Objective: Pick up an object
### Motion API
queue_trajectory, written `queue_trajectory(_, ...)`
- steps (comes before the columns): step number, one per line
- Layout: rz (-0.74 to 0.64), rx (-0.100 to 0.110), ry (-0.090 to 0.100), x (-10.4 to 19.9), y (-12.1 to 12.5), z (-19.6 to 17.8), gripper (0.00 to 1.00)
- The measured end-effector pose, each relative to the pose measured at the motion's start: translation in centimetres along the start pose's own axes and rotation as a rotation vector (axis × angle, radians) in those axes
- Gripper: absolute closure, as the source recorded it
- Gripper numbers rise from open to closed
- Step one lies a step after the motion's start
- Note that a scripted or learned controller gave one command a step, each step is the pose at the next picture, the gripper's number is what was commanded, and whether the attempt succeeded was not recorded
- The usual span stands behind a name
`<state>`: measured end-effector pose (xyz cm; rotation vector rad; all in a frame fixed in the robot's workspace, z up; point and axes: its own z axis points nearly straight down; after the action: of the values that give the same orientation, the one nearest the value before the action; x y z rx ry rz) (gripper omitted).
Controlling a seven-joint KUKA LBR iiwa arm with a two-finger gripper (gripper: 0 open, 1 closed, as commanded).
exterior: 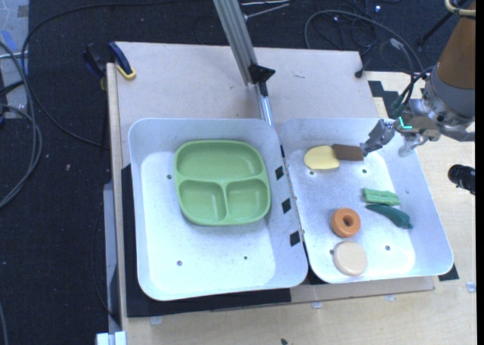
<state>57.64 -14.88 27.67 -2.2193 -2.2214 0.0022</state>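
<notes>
Beside the gripper point(386, 138), brown block point(348, 153), long axis left-right.

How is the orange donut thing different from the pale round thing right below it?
The orange ring has a hole in its middle; the pale disc is solid. The ring is bright orange, the disc cream. The ring looks a little smaller than the disc. Both are round and lie flat in the right bin.
</notes>
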Motion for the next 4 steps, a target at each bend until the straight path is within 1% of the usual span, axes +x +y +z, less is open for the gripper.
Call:
queue_trajectory(1, 0.000, -0.002, 0.000, 0.0, 0.0, -0.1, 0.00)
queue_trajectory(2, 0.002, 0.002, 0.000, -0.1, -1.0, 5.1, 0.00)
queue_trajectory(3, 0.002, 0.002, 0.000, -0.5, -0.9, 11.4, 0.00)
queue_trajectory(4, 0.001, 0.001, 0.000, -0.3, -0.3, 15.9, 0.00)
